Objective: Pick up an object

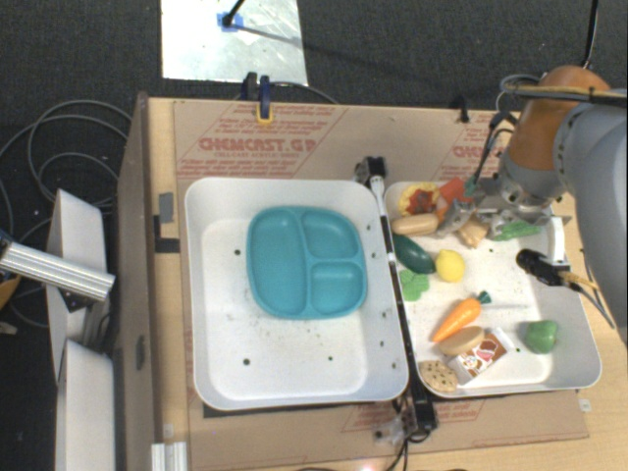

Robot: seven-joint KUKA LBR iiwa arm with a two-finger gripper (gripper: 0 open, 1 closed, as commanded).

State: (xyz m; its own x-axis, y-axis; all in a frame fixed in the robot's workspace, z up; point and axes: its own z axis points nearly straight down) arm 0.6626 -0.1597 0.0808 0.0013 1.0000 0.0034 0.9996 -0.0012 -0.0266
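Pale tan toy bread piece [474,234] crowds neighbours beneath the tool [469,216]; a grasp may slip. Tool's state unclear.

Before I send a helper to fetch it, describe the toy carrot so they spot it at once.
Look in the right white bin, the one crowded with toy food, not the bin holding the teal tray. The carrot lies tilted near that bin's middle, below the yellow lemon. It is the only long orange cone with a small green top.
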